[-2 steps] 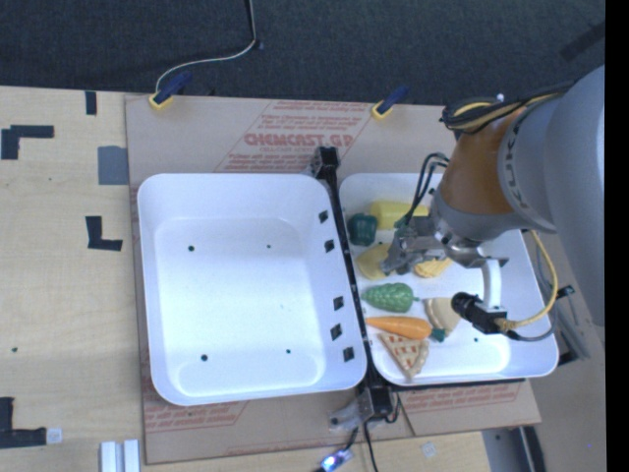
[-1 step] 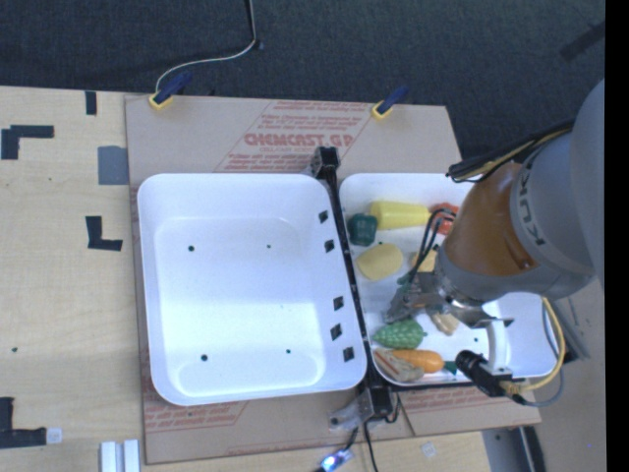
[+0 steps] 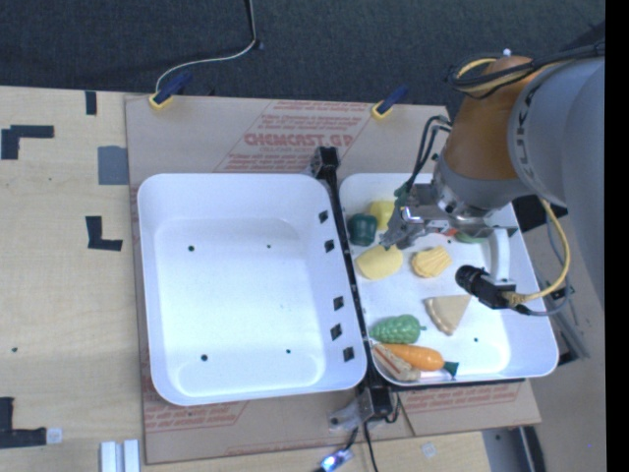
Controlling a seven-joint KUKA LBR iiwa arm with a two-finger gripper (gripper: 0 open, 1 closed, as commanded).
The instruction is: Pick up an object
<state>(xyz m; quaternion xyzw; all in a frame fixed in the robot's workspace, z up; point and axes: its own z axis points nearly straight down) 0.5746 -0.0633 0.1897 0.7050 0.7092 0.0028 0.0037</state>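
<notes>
On the counter (image 3: 59,264), the 2 white bins sit edge to edge on a cardboard sheet (image 3: 285,136), and the black divider (image 3: 339,264) between them serves as the landmark for everything else. Left of the divider lies the left bin (image 3: 157,293), bare white floor with a few dark dots. Right of the divider lies the right bin (image 3: 531,347), where all the toy food is gathered, which is probably why the arm (image 3: 501,136) leans in over it from the far side.

The hand (image 3: 411,219) hangs low just right of the divider's upper half, over the cluster of pieces; whether its fingers are spread or pressed together I cannot tell, since the wrist and cabling cover them from this angle, and nothing can be seen pinched in it.

Directly below the hand, and close to the divider, is a yellow lemon-like piece (image 3: 379,262), the likeliest target, judging by how the hand is lined up. Beside that, further from the divider, sits a ridged yellow piece (image 3: 430,262). A tan wedge (image 3: 448,313) lies further out. Touching the divider's lower end are a green vegetable (image 3: 396,328) and an orange carrot (image 3: 413,356), stacked against the corner. A dark green piece (image 3: 363,228) and a small yellow piece (image 3: 380,210) rest by the divider's upper part.
</notes>
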